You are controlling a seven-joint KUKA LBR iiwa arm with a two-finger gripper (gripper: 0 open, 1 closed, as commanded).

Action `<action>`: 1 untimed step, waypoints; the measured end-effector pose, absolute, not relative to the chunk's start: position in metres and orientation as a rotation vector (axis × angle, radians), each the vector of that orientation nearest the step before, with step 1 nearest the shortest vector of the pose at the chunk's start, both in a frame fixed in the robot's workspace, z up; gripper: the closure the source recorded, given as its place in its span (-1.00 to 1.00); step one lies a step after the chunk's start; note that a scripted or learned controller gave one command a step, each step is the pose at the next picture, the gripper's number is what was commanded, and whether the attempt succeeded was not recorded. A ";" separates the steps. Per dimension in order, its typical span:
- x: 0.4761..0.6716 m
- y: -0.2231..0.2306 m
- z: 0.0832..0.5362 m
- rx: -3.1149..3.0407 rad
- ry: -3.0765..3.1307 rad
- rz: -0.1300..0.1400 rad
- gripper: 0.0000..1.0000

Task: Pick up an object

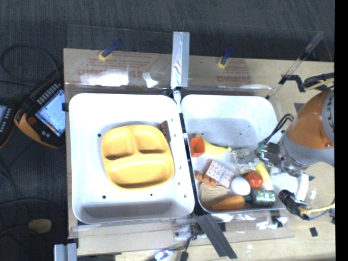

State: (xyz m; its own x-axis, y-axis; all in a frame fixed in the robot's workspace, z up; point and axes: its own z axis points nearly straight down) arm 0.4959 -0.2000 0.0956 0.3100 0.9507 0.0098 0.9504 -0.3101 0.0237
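The right bin (228, 118) holds a heap of small things along its near side. Among them are an orange cup (197, 145), a yellow banana (218, 150), a red-and-white patterned box (219, 173), a white egg (240, 186), a red tomato (254, 179), an orange carrot (228, 203) and a green can (265, 197). My gripper (267, 152) hangs at the bin's right edge, just above a yellow piece (263, 172) and to the right of a crumpled silvery packet (240, 155). I see nothing held in it.
The left bin (87, 200) carries a yellow divided plate (137, 155), with a small brown item (165, 130) at the plate's far right corner. A handheld control pad (46, 113) lies on the floor to the left of the bench.
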 end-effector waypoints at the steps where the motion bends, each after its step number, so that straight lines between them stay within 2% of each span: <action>1: 0.497 -0.203 0.096 2.543 1.837 0.040 -1.00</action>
